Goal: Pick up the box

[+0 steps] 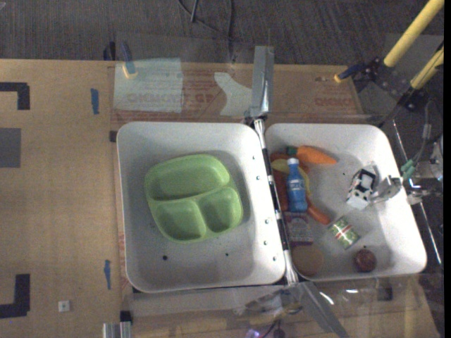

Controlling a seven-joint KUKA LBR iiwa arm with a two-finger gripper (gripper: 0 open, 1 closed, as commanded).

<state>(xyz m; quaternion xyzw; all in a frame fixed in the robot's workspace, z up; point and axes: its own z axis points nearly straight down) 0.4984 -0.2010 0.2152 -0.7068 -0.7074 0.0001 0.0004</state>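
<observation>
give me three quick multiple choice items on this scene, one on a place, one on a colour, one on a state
1. Where is the green divided tray?
A. left bin
B. right bin
C. on the bench outside the bins

2. What colour is the bottle by the divider?
A. red
B. blue
C. yellow

3. How does the bottle rest?
A. standing upright
B. lying on its side
C. lifted above the bin

Answers:
1 A, the tray sits on the floor of the left bin.
2 B, its body is blue with a white cap.
3 B, it lies flat in the right bin, cap toward the far wall.
</observation>
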